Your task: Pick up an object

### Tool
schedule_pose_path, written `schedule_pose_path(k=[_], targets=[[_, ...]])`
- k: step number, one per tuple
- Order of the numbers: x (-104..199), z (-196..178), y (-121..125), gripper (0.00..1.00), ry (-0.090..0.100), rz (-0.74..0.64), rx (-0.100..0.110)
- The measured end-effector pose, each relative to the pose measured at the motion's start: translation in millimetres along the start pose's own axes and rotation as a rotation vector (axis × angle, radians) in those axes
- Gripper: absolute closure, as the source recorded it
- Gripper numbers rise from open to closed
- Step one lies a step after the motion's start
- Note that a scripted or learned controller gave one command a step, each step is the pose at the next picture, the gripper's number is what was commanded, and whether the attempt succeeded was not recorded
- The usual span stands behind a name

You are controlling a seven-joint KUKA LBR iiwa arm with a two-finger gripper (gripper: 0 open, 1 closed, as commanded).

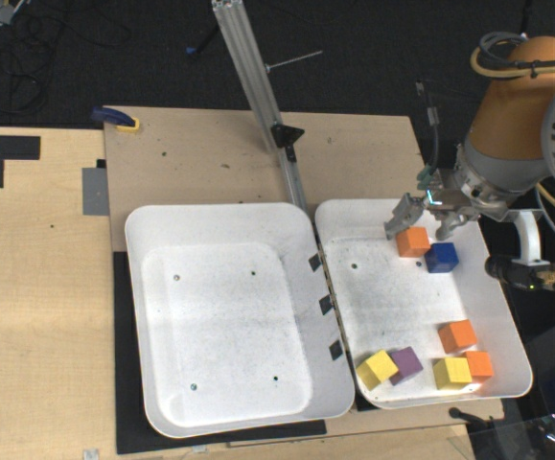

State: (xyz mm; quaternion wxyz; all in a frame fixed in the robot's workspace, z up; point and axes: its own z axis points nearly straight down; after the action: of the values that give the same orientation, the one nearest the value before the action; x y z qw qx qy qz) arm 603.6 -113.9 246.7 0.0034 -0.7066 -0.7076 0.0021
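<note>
In the right bin (382, 300), an orange cube (412, 242) and a blue cube (441, 257) lie close together near the far side. My gripper (425, 220) hangs over that far side with its two fingers spread open, one to the left of the orange cube's top edge and one above the blue cube. Nothing is held between them. Near the bin's front edge lie a yellow cube (378, 367), a purple cube (405, 362), another yellow cube (452, 372) and two orange cubes (457, 335) (479, 364).
The left bin (219, 324) adjoins the right one, with black clips (323, 303) along the shared wall. A slanted aluminium rail (258, 84) rises behind the bins. The arm's orange band (512, 113) stands at the right.
</note>
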Motion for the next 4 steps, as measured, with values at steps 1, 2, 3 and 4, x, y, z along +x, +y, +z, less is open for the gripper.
schedule_pose_path(k=[1, 2, 3, 4], targets=[[-0.8, -2.5, 0.7, 0.0, -0.001, 0.002, -0.005], [-4.0, 60.8, 3.8, 0.0, 0.0, 0.002, 0.002], [3.2, 120.1, -5.0, 0.0, 0.0, 0.002, 0.003], [4.1, 155.3, -3.9, 0.0, -0.001, 0.006, -0.006]])
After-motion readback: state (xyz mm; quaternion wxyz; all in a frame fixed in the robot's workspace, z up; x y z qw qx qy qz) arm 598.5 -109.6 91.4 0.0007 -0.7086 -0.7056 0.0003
